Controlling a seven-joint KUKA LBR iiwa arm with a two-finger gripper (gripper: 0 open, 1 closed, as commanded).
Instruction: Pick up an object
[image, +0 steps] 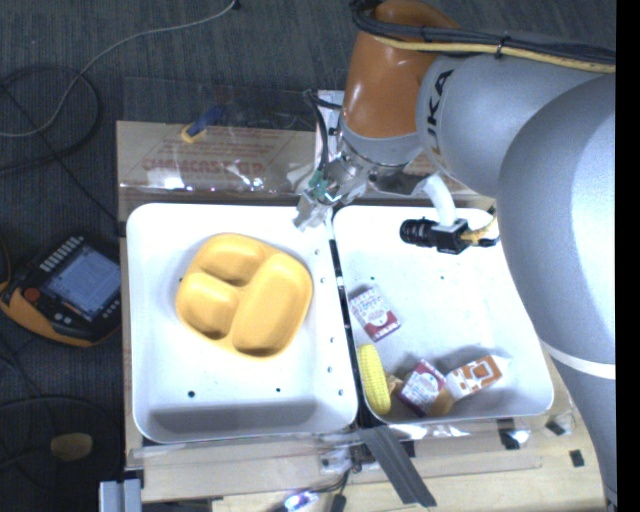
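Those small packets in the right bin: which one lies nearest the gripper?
The red-and-white packet, alone mid-bin by the divider. The other two lie along the front edge, farther from the gripper.

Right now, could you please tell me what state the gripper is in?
Gripper: cannot be told; it sits at the far rim between the two bins.

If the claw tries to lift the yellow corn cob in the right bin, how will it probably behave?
The corn cob looks rounded and elongated, so it may roll when nudged. It lies against the right bin's left wall, leaving little finger room. It seems a smooth plastic toy, probably light and slippery.
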